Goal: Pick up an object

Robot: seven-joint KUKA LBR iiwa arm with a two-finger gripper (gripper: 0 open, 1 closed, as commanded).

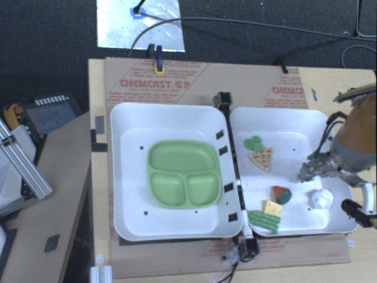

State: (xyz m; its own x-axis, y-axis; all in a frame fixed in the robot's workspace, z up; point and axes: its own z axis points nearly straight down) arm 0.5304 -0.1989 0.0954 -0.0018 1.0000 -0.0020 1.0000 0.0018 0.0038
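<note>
While the grey arm (356, 135) is reaching in over the counter's (177, 78) right edge, its orange band is sitting above the wrist and the wrist is sloping down and leftward into the right bin (283, 119). The gripper (307, 173) is hanging low over the bin floor near the bin's right wall, pointing toward the middle of that bin. Its tip is small and dark against the white, so I cannot tell how it is set. Nothing is showing in its grasp.

The loose things are all lying in the right bin. A green leafy piece (253, 142) is resting near the bin's left wall, toward the far side, with a tan wedge (261, 158) touching it just below; the wedge's narrow end is pointing toward the near right corner of the bin. A red and teal piece (281, 194) is lying near the middle, its long axis running roughly along the bin's near edge. A yellow block (272, 208) is sitting just beside it on the near side, tilted as a diamond. A green bean bundle (263, 220) is lying at the near left corner, its length running from the left wall toward the near edge. A white crumpled lump (321, 198) is resting near the right wall, just beside the gripper on the near side, apart from it.

In the left bin (126, 122) a green divided plate (182, 174) is lying flat in the middle.
</note>
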